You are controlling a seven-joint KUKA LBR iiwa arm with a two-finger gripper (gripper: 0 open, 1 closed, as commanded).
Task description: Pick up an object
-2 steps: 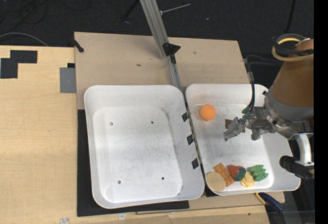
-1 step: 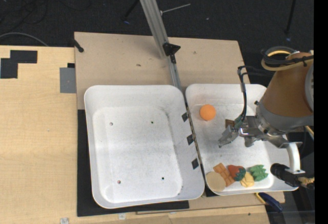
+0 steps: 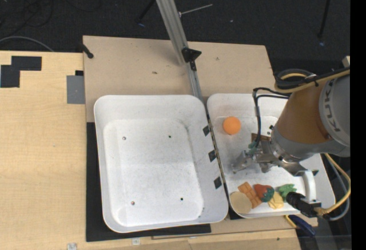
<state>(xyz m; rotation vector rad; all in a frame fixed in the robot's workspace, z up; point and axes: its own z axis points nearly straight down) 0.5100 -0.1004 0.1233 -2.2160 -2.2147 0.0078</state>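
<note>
A long metal bar point(image 3: 174, 28) leans over the far side of the tabletop point(image 3: 143, 66). The left bin point(image 3: 108, 111) sits beside the right bin point(image 3: 220, 103). An orange ball point(image 3: 231, 126) lies in the right bin, and small toy foods point(image 3: 263, 194) pile at its near edge. The gripper point(image 3: 249, 157) hangs low in the middle, between them. I cannot tell whether the fingers are open or closed.

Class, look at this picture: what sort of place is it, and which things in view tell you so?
Probably a robotics lab test bench: a KUKA arm reaches over two white bins, small toy items and an orange ball lie in one, and cables trail across the dark floor.
</note>
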